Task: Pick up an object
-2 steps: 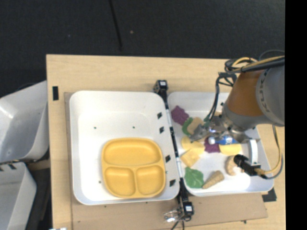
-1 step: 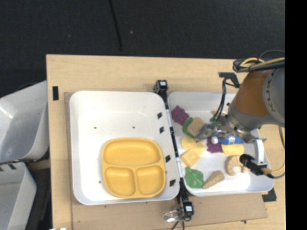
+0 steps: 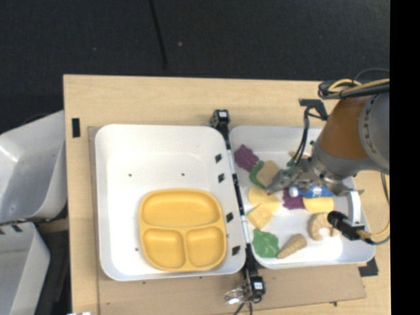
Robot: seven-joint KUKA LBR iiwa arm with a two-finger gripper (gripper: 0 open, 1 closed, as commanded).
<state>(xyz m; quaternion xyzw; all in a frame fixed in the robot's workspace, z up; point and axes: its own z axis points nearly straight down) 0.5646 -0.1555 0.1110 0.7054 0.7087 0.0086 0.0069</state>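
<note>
The arm (image 3: pixel 351 136) reaches in from the right and hangs low over the right bin (image 3: pixel 262 136); its orange band sits above the grey wrist, and cables loop off its upper side; the jaws (image 3: pixel 289 178) are down among the toys near the bin's middle, but they are dark and small here, so I cannot tell whether they stand open or closed, nor whether anything sits between them.

The things to pick all lie in the right bin: a purple piece (image 3: pixel 245 155) toward the back left; an olive-tan piece (image 3: pixel 268 172) just beside it; a yellow wedge (image 3: pixel 261 215) near the left wall; a green piece (image 3: pixel 265 243) at the front left; a tan cone (image 3: pixel 293 245) just beside the green one; a yellow block (image 3: pixel 318 205) to the right of centre, with a small blue piece (image 3: pixel 315 191) close above it; a beige lump (image 3: pixel 319 225) near the front right.

The left bin (image 3: pixel 118 169) holds a yellow tray (image 3: pixel 182 230) with three compartments, lying toward its front; both bins rest side by side on the table (image 3: pixel 144 100).
</note>
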